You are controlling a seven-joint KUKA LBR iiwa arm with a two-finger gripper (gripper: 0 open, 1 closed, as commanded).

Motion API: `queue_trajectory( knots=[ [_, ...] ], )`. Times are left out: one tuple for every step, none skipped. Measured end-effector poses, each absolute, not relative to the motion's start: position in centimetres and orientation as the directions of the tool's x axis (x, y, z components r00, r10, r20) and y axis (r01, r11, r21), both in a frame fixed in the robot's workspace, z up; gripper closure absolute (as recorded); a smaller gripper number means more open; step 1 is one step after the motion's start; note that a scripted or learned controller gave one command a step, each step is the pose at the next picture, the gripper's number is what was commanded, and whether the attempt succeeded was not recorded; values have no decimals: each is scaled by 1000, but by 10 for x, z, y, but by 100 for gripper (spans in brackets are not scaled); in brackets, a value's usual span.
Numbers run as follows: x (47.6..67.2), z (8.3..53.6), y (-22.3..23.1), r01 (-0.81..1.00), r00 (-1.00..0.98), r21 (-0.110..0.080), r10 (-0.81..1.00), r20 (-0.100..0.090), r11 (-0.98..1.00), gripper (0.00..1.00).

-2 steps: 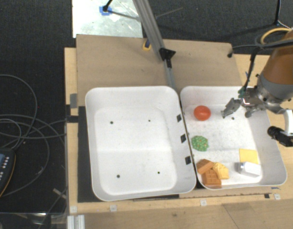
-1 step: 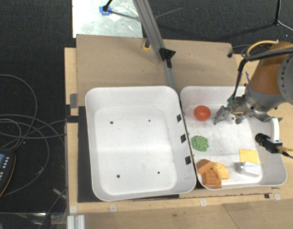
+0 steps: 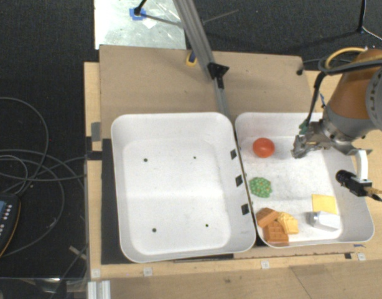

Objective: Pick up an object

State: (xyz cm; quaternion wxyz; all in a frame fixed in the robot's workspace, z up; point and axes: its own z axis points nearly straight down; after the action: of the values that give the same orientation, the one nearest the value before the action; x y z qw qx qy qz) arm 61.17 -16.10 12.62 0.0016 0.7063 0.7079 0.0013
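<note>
The gripper hangs low over the right bin, near its far edge; whether it is open or closed cannot be told from here. A red ball lies just beside it toward the divider, apart from it. A green round object sits near the bin's left wall. Along the near edge lie orange waffle-like pieces, a yellow block and a silvery object. The bin's middle floor is open. The left bin stands alongside.
</note>
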Motion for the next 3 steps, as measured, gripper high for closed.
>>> queue_trajectory(
  knots=[
    [615, 189, -155, 1000, -6, 8, 1000, -2, 6, 100],
    [614, 234, -153, 1000, -6, 7, 1000, -2, 6, 100],
    [613, 280, -159, 1000, -6, 7, 1000, -2, 6, 100]
  ],
)
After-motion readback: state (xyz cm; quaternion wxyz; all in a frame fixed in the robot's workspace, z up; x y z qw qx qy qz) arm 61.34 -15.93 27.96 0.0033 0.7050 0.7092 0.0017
